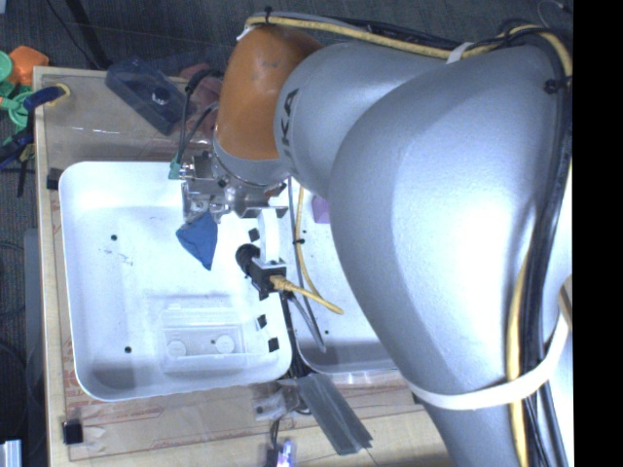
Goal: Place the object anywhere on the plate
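1. We see the grey arm (428, 222) reaching in from the right and covering most of the right bin (341, 358), of which one near corner shows beneath it.
2. The orange band (255, 90) sits above the wrist, over the far right part of the left bin (107, 261).
3. The gripper (206, 207) hangs below the band, just inside the left bin's far right area; we cannot tell from this angle how its fingers are set.
4. A blue object (200, 241), soft-looking and pointed at its lower end, lies directly under the gripper. We cannot tell whether it is pinched or merely resting on the bin floor.
5. A clear, shallow plate (200, 329) sits in the near part of the left bin, apart from the blue object, which is not on it.
6. A yellow cable (307, 285) and black clips (255, 266) run along the seam between the two bins.
7. On the bench (58, 125) beyond the left bin lies a dark grey object (146, 90), with green and orange items (15, 86) at the far left edge.
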`<move>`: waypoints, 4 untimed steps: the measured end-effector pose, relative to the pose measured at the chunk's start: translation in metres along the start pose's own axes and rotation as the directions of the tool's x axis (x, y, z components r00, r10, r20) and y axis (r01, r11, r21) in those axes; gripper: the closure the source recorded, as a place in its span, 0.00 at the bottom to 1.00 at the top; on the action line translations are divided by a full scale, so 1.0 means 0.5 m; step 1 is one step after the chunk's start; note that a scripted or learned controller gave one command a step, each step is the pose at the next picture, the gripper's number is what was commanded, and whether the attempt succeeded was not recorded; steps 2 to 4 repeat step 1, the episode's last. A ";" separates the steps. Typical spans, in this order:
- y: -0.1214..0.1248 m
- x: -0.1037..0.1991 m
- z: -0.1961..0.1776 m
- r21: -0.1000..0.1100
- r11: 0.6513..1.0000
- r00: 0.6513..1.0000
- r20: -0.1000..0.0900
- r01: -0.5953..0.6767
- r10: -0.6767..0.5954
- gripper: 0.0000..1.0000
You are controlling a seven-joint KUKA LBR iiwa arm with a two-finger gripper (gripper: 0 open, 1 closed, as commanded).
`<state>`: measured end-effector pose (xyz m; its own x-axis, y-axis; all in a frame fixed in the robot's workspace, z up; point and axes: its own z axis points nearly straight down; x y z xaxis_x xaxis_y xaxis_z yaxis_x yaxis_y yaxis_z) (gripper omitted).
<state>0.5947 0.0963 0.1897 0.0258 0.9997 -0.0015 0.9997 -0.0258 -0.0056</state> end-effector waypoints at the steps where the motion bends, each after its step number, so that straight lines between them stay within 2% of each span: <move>1: -0.041 0.163 0.016 0.002 0.999 0.999 0.001 0.036 -0.036 1.00; 4: -0.041 0.163 0.016 0.002 0.999 0.999 0.001 0.036 -0.036 1.00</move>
